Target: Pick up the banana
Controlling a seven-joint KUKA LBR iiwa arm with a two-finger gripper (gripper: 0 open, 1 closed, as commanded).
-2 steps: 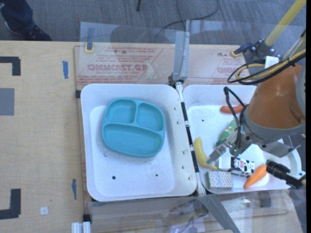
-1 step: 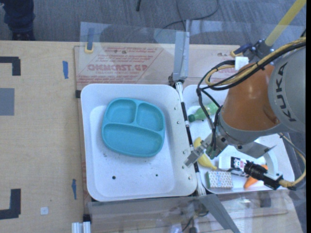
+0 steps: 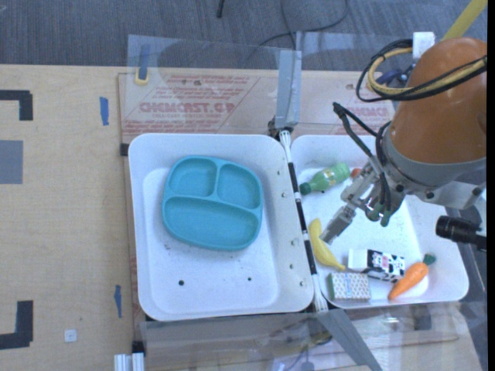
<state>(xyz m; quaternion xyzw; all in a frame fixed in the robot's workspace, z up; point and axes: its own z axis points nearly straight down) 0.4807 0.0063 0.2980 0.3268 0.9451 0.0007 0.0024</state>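
Note:
The banana [image 3: 320, 247] is yellow and lies in the right bin [image 3: 445, 288] along its left wall, near the divider between the bins. My gripper [image 3: 349, 213] hangs low over the right bin, just above and to the right of the banana's upper end. Its tip points down-left toward the fruit. Nothing shows as held in it. The big orange and grey wrist [image 3: 445, 107] covers the bin's upper right part.
A green bottle [image 3: 328, 178] lies at the back of the right bin. A black-and-white box [image 3: 385, 263], a carrot [image 3: 409, 279] and a speckled block [image 3: 349, 286] crowd the front, right beside the banana. A blue divided plate [image 3: 212, 202] sits in the left bin [image 3: 155, 284].

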